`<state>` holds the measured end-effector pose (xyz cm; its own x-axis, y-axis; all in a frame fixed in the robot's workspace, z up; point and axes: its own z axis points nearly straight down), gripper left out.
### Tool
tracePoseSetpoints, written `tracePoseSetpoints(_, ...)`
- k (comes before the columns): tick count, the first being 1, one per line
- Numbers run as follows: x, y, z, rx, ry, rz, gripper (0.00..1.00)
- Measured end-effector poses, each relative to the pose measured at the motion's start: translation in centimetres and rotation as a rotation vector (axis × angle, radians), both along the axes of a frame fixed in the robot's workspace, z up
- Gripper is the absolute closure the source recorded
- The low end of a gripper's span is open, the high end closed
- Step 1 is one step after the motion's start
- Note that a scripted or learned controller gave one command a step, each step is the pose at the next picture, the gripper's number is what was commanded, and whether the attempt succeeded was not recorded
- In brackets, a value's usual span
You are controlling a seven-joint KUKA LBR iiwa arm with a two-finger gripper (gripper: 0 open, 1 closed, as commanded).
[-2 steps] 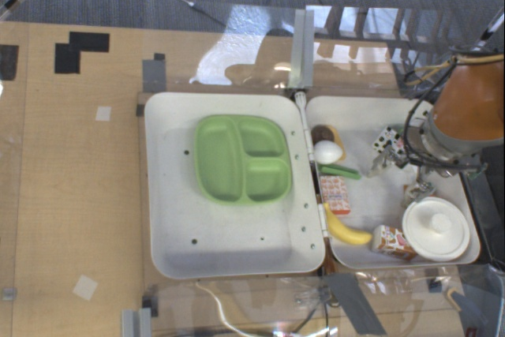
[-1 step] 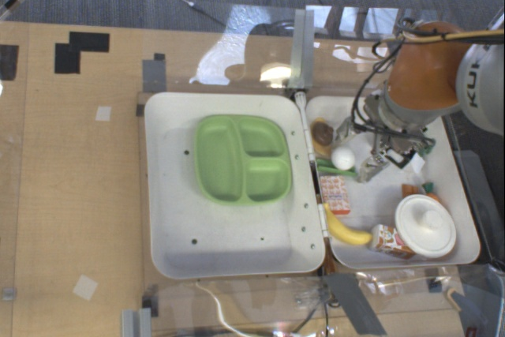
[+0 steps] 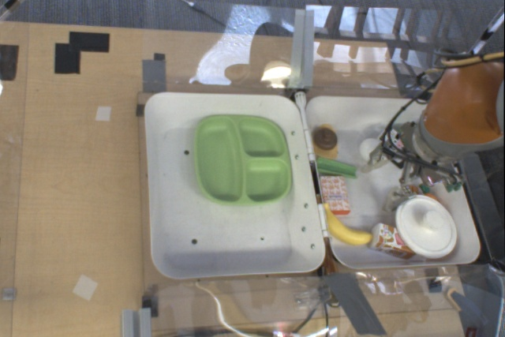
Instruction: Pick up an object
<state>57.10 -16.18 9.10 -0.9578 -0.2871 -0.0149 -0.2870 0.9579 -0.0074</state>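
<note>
Low, the pincer (image 3: 420, 184) hangs just above the white bowl (image 3: 427, 226); banana (image 3: 347, 230) leftward.

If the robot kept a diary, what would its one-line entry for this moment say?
arm: over right bin | gripper: low above white lid | banana, green divided plate: untouched | pick: not confirmed

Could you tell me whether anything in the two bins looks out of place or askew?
Nothing looks spilled or damaged. The can lies on its side against the white bowl in the right bin.
</note>
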Motion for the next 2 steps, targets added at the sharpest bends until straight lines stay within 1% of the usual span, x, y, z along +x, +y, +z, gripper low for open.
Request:
tracePoseSetpoints(1,-2.5,-2.3,11.4,-0.006,0.005,0.48,0.0)
tracePoseSetpoints(2,2.0,-1.5,0.9,-0.004,0.003,0.383,0.0)
